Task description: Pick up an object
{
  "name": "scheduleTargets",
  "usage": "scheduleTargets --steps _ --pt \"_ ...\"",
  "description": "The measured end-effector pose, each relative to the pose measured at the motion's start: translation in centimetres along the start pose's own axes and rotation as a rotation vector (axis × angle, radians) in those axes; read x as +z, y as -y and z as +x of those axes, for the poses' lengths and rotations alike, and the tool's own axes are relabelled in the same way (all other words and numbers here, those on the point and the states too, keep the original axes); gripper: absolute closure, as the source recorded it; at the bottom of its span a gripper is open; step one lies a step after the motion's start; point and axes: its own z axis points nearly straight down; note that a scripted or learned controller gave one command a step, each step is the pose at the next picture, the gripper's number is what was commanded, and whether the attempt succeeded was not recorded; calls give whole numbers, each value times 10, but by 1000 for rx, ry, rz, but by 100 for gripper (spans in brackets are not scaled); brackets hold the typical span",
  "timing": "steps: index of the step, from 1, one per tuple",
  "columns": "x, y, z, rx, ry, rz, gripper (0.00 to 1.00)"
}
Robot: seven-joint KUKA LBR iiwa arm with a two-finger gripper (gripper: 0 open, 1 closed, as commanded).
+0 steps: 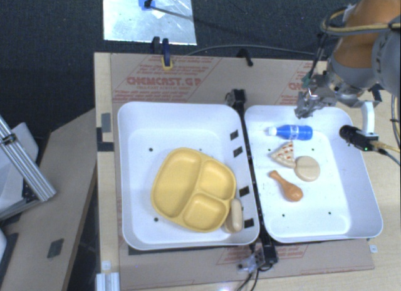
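Yellow tray [193, 189], bread roll [235, 215] in far-left bin, well apart from hand. Blue bottle [292, 132] in right bin lies just below and left of hand [306, 110], long axis across bin, cap leftward. Pizza slice [284, 153], round cookie [307, 168], drumstick [287, 185] lower still. Hand's spread: cannot tell; holds nothing visible.
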Motion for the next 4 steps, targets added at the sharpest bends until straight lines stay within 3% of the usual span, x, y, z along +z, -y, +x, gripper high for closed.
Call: scheduleTargets --steps 1,4 --pt "-37 -2 0 0 0 1 100" --pt "-35 37 149 -3 -4 7 100"
